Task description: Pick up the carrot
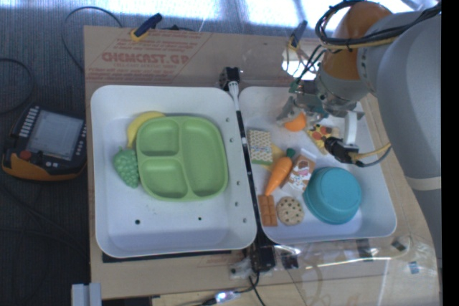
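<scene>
At the near edge of the right bin [373, 226] lie a round cookie [290, 211] and, just left of it, a small ribbed orange-brown block [267, 210]. To their right sits a blue bowl [333, 195], upright, near the bin's front right corner.

Just behind the cookie is the carrot [278, 173]: a short toy, bright orange, tapering toward its near-left tip, with a small dark green top [290, 153] at its far-right end. It lies flat on the bin floor, slanted, beside the divider between the bins. A small white and red item [302, 173] touches its right side, and a pale checked square [259, 145] lies just behind and left of it.

In the left bin [107, 218] a green divided plate [181, 157] fills the middle, with a green bumpy bunch [127, 166] at its left edge and a yellow piece [141, 124] tucked behind it.

Farther back in the right bin, the gripper [304, 113] hangs low over the floor, well apart from the carrot. An orange lump [295, 123] lies right at its tips, but whether the pincer is released or clenched cannot be told. Small colourful bits [320, 131] lie just right of it. The arm [401, 75] rises to the right.
</scene>
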Robot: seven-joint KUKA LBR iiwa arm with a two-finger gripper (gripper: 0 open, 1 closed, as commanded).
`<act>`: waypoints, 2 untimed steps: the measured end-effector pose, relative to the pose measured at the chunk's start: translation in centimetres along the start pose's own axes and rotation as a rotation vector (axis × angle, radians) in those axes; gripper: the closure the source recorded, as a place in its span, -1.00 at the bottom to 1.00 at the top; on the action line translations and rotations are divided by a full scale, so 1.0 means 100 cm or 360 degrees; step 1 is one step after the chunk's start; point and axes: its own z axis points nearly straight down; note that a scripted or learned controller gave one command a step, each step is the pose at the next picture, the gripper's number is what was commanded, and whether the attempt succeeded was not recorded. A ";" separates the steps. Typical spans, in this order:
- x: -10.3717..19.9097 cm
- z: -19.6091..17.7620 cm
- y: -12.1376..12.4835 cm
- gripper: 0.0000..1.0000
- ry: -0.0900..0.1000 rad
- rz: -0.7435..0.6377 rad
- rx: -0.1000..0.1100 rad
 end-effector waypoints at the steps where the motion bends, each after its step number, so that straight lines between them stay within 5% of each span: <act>1: 0.000 -0.008 0.000 1.00 0.0000 -0.0002 0.0003; 2: 0.000 -0.016 -0.001 1.00 0.0001 -0.0002 0.0007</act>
